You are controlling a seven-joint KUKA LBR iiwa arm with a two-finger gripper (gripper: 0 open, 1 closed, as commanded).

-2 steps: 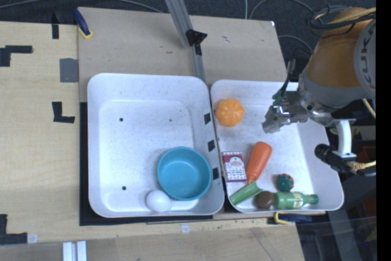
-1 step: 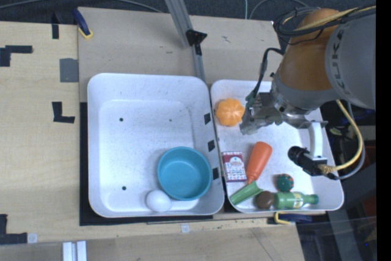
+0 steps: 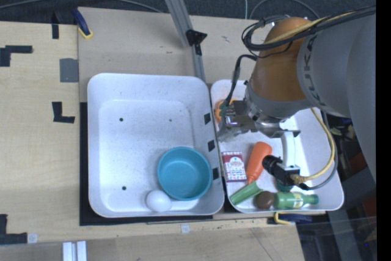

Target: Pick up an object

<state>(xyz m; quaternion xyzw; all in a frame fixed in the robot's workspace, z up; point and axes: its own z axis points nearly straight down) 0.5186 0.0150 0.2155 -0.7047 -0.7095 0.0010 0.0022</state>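
Pale wooden bench boards (image 3: 36,131) carried two shallow white plastic bins side by side, seen from above at a slant. Dark carpet lay behind the bench, crossed by thin cables, and a grey metal pole (image 3: 174,3) slanted down to the far edge of the left bin.

Inside the left bin (image 3: 122,95), a round blue plastic bowl (image 3: 184,172) sat near the front right corner, with a small white ball (image 3: 158,199) touching its front left side.

Over the right bin (image 3: 327,189), the grey arm with its orange band (image 3: 278,70) reached in from the right and covered the bin's far half. Its gripper (image 3: 231,116) hung at the bin's left wall, and whether it was open or closed could not be told.

Crowded at the front of that bin were a small red and white carton (image 3: 233,166), an orange carrot-shaped toy (image 3: 259,159), a green tube-shaped piece (image 3: 244,193), a brown round lump (image 3: 264,199) and a green plastic bottle (image 3: 293,198) lying on its side. A black fitting (image 3: 276,169) on the arm's cabling lay among them, beside the carrot.
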